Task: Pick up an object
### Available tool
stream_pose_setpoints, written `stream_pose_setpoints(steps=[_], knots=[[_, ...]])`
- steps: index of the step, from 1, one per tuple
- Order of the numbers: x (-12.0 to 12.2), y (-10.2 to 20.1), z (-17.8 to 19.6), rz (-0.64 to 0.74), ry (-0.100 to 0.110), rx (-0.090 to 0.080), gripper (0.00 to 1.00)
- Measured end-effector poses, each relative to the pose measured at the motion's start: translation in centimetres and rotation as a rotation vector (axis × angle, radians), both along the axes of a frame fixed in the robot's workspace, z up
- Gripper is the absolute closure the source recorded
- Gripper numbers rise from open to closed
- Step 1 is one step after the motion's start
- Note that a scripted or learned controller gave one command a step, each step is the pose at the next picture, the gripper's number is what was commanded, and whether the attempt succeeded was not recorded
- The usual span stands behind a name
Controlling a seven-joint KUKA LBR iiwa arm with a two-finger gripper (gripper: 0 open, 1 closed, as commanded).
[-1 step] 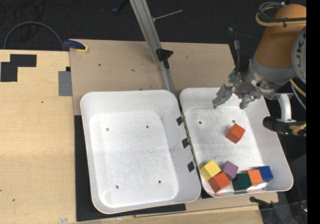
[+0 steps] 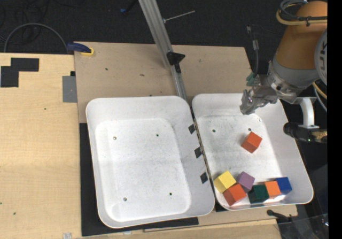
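closest to me, along the near edge of the right bin (image 2: 299,164), a little heap of blocks sits bunched together: a yellow block (image 2: 225,180), a red block (image 2: 234,193), a purple block (image 2: 246,180), a dark green block (image 2: 258,193), an orange block (image 2: 272,187) and a blue block (image 2: 284,184), each touching its neighbour or just beside it.

going by size from there: the bench (image 2: 128,72) carries both bins, with the left bin (image 2: 107,109) next to the right one. the arm (image 2: 302,45) comes in from the right, its orange band above the wrist. the gripper (image 2: 249,105) hangs at the far end of the right bin, near that bin's back rim. smallest of all, a lone orange-red block (image 2: 251,141) lies by itself in the middle of the right bin, tilted a bit, well apart from the heap and a little nearer to me than the gripper.

as for the job, i'd say nothing is picked up yet. every block i can see rests on the bin floor, and i see nothing under the gripper tip. what's left is the whole grab: get over a block, come down, close, lift. the lone block looks like the easiest target, since it has room on all sides.

the jaws: from where i stand the tip is a dark grey lump, and i cannot tell whether they are spread or pressed together. they touch no block.
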State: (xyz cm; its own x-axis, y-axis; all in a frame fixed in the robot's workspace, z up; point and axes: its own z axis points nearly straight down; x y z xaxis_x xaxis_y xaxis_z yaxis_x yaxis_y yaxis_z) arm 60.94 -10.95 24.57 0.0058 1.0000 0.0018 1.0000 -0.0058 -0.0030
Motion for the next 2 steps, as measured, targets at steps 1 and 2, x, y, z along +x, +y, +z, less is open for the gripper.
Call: stream_pose_setpoints(steps=[1, 2], knots=[[-0.01, -0.01, -0.04, 0.000, 0.001, 0.000, 0.00], [-0.01, -0.15, 0.93, -0.001, 0.001, 0.001, 1.00]])
